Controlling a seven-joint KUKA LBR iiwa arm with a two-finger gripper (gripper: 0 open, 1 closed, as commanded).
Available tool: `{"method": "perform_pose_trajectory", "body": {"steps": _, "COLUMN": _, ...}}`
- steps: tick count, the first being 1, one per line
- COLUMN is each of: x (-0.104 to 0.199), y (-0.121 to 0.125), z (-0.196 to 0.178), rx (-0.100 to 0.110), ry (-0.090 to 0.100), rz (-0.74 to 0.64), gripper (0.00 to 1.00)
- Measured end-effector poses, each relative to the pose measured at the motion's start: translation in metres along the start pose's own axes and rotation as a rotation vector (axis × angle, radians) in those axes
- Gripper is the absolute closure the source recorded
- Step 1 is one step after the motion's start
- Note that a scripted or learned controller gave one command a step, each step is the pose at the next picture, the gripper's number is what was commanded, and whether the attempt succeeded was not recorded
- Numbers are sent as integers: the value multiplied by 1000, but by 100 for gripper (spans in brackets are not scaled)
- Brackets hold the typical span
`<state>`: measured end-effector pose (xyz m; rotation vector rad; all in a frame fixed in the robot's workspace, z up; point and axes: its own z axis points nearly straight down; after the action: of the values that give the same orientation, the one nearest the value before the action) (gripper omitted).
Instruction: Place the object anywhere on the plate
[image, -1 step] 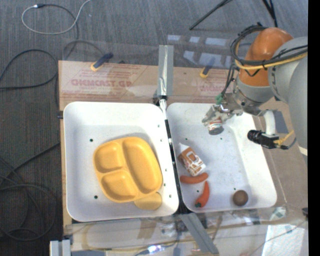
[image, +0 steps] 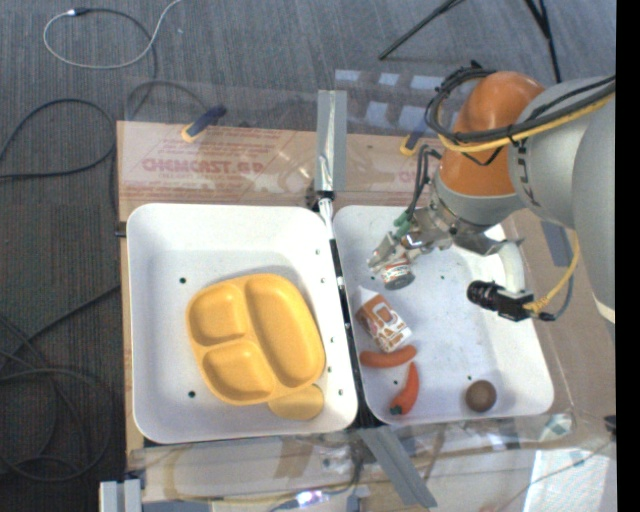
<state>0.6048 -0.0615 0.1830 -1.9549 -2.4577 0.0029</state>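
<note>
Hovering gripper (image: 392, 262), finger state unclear | plate (image: 257, 337) yellow | board (image: 215, 170) reads "CHEMCAST"

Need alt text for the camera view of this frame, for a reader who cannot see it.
The arm's gripper hovers over the upper part of the right bin, above a small orange-and-white carton, two orange-red sausage-shaped items and a brown ball. In the left bin lies a yellow divided plate, with a yellow piece at its lower edge.

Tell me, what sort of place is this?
Probably a robotics lab bench for pick-and-place trials: a grey robot arm reaches over two white bins, one holding a yellow divided plate, with loose cables on the carpet.
</note>
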Motion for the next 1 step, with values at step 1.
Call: {"method": "perform_pose_trajectory", "body": {"steps": 1, "x": 73, "y": -19, "z": 0, "rx": 0, "ry": 1, "rz": -179, "gripper": 100}}
